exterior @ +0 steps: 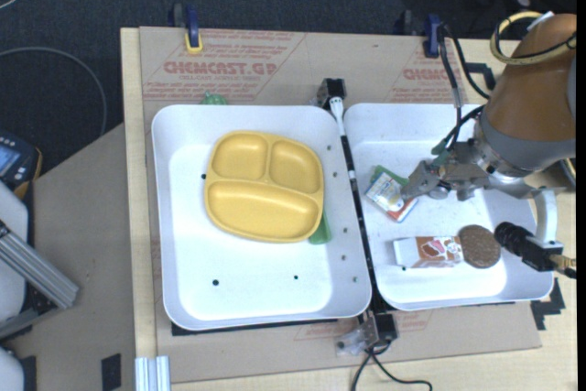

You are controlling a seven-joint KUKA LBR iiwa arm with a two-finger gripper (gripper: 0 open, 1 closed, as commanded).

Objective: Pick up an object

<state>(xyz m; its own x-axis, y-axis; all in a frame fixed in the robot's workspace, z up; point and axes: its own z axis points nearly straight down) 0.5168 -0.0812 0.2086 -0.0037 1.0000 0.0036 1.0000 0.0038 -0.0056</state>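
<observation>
My gripper (427,182) hangs over the middle of the right bin (403,128), at the end of the grey and orange arm (531,96) that comes in from the right. Just left of it lies a small green, white and red packet (385,193), close to the gripper's tip or touching it. Toward the front of that bin are a brown and white carton (428,252) lying flat and a brown round disc (479,246) right beside it. Nothing is visibly held.
The left bin (183,197) holds a yellow divided plate (265,186) with a green item (320,232) poking out from under its right edge. A ridge with black fittings (346,162) separates the bins. Cables run along the bench's right side.
</observation>
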